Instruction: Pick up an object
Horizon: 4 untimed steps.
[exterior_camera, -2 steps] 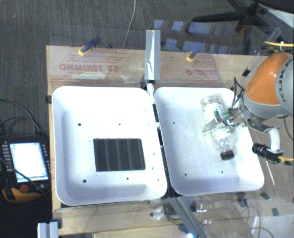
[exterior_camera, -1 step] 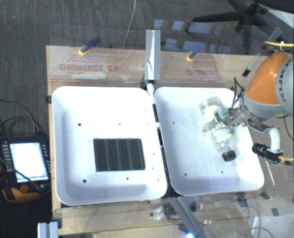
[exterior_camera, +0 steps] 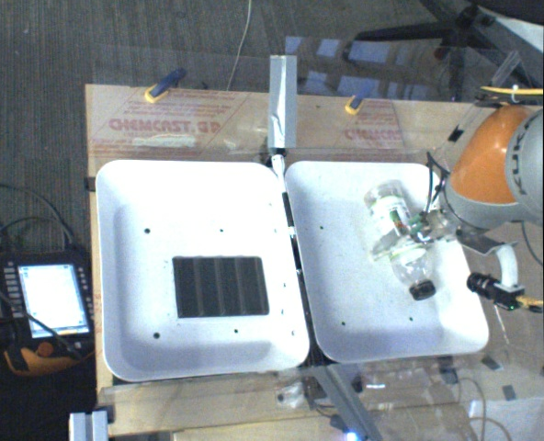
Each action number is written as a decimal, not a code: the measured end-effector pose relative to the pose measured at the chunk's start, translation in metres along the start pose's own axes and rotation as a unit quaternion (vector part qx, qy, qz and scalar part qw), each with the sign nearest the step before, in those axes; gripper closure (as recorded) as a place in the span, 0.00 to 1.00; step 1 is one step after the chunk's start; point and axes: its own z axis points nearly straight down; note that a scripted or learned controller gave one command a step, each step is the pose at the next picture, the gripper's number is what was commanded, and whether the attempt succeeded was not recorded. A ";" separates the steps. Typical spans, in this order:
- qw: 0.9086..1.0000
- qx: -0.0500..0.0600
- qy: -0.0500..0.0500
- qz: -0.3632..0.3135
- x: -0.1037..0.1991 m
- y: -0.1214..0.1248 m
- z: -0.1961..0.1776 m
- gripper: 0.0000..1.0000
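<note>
Clear plastic bottle, black-capped, is lain in right bin, directly beneath gripper; claw state cannot be told.

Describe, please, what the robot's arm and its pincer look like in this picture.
The arm is a rounded grey body with a broad orange band. The pincer at its end looks pale and partly see-through, with small dark parts on it. A yellow cable runs over the top of the arm.
</note>
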 end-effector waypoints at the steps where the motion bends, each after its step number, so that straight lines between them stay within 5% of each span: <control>1: 1.000 -0.001 0.000 0.005 0.014 -0.047 -0.002 0.00; 2: 0.994 0.000 0.000 0.106 0.007 -0.009 0.000 0.00; 3: 0.995 0.000 0.000 0.105 0.008 -0.008 -0.009 1.00; 4: 0.999 0.011 0.004 0.038 0.051 0.065 -0.092 1.00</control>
